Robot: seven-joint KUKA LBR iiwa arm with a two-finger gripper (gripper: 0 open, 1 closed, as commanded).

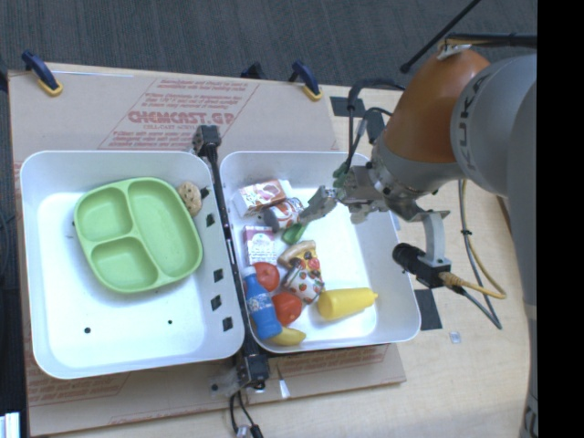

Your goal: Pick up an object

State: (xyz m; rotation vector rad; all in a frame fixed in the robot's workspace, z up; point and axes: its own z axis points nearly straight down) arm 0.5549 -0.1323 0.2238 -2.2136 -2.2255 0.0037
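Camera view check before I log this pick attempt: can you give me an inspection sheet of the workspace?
Surface: bench with a cardboard sheet held by clamps, bearing two white bins side by side.
Job's things: right bin holds a pile of small items, among them a yellow piece, a blue bottle, red pieces and printed packets.
Clutter: left bin holds a green divided plate and a small cookie-like item beside it.
Grippers: hand low over the right bin's upper part, near the packets; nothing seen between its fingers.
Cables: black cable looping above the wrist; yellow cable right of the bins.
Surroundings: dark carpet beyond the bench.
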